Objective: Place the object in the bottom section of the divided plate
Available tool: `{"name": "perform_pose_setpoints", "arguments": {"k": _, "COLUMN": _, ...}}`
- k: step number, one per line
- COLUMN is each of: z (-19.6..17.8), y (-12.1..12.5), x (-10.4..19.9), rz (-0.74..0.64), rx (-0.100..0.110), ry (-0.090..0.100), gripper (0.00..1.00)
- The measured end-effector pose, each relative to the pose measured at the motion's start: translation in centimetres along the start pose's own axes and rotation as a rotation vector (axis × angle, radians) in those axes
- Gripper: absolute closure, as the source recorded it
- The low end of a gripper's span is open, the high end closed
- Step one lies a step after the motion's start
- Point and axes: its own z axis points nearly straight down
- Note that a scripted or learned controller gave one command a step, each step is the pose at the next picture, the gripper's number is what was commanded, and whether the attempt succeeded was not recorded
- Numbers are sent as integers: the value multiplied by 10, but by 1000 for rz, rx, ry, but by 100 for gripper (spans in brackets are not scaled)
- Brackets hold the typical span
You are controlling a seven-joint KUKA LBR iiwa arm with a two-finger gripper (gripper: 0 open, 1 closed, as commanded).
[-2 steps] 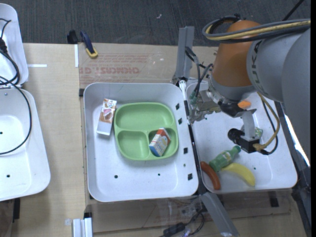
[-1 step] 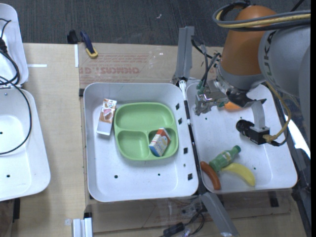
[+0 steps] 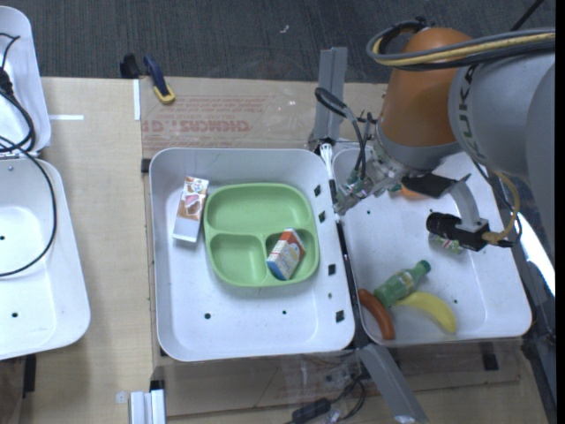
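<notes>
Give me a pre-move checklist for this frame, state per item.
1. Divided plate sits flat in the left bin: ok.
2. Bottom sections free to receive: not ok. A small carton already lies in the lower right one; the lower left looks free.
3. Candidate objects in the right bin lie apart enough to pick: ok for the green bottle and banana; the sausage lies against the bin wall.
4. Tool state: cannot tell, the arm covers it.
5. Anything held: cannot tell.
6. Flat packet lies beside the plate's left rim, off the plate: ok.
</notes>
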Motion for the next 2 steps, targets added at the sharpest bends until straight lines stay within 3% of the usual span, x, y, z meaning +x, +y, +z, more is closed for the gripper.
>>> {"name": "perform_pose_setpoints", "arguments": {"k": 1, "z": -9, "y": 0, "x": -1, "rz": 1, "rx": 0, "ry": -1, "gripper": 100}}
{"name": "perform_pose_setpoints", "arguments": {"k": 2, "z": 0, "y": -99, "x": -50, "rz": 60, "rx": -1, "ry": 0, "gripper": 100}}
